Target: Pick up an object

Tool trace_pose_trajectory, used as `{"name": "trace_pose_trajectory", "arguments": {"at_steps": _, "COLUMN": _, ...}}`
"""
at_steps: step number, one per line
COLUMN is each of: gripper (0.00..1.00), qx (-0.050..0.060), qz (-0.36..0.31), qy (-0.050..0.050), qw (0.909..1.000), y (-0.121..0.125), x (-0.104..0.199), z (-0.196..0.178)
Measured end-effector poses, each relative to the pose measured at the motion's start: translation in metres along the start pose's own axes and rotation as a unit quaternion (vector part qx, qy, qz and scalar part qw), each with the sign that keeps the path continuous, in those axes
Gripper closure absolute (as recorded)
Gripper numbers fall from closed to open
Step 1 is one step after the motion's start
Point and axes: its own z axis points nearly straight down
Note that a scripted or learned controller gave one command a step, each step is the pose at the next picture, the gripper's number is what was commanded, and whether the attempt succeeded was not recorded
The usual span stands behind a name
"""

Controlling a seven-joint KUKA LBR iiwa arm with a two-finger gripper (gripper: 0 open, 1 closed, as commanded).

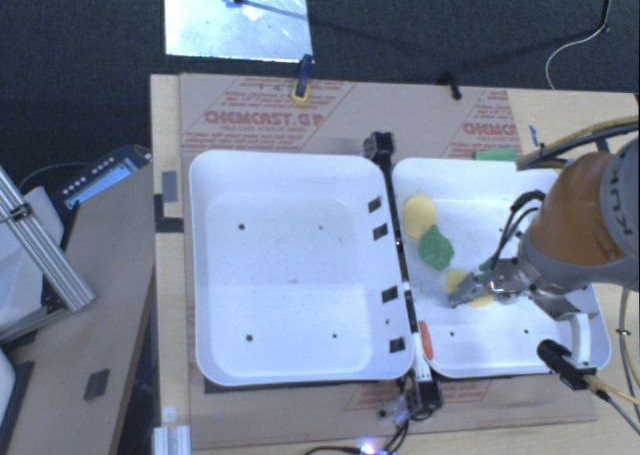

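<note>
In the right bin (500,353) lie a round yellow object (419,211), a green object (436,247) just below it, and a small yellow piece (478,293) nearer the middle. My gripper (466,292) reaches in from the right, low in this bin, with its tips at the small yellow piece. The metal fingers (462,296) lie over that piece, and part of it is hidden beneath them. Whether the piece is between the fingers is unclear.
The left bin (290,263) sits beside the right one, with black clips along the divider (395,263). A small orange item (426,340) lies at the divider's lower end. A silver sheet (238,1) lies beyond the bench.
</note>
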Motion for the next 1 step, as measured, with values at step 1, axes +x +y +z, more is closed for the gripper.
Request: {"name": "trace_pose_trajectory", "arguments": {"at_steps": 1, "gripper": 0.0, "qx": -0.004, "qz": -0.005, "qy": 0.0, "qw": 1.0, "y": 0.0447, "x": 0.0293, "z": -0.0029}}
